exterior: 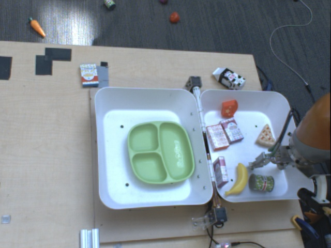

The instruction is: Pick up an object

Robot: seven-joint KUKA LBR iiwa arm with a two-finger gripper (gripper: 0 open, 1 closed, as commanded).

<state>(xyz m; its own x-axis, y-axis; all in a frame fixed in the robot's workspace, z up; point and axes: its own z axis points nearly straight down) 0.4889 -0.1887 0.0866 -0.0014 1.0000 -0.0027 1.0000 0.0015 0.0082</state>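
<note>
- Camera view, looking down at a slant: two shallow white bins sit side by side on the bench, the left bin [103, 154] and the right bin [282, 105].
- A green divided plate [160, 152] lies in the middle of the left bin.
- The right bin holds a red strawberry-like piece [229, 108] at its far side, two small cartons [224, 134] near the centre, a pizza slice [266, 136] to the right, a third carton [220, 170] by the left wall, a banana [237, 180] and a green can [261, 183] at the near side.
- The gripper [258, 163] hangs low over the right bin, just above the can and right of the banana; I cannot tell how it is set, and nothing shows in it.
</note>
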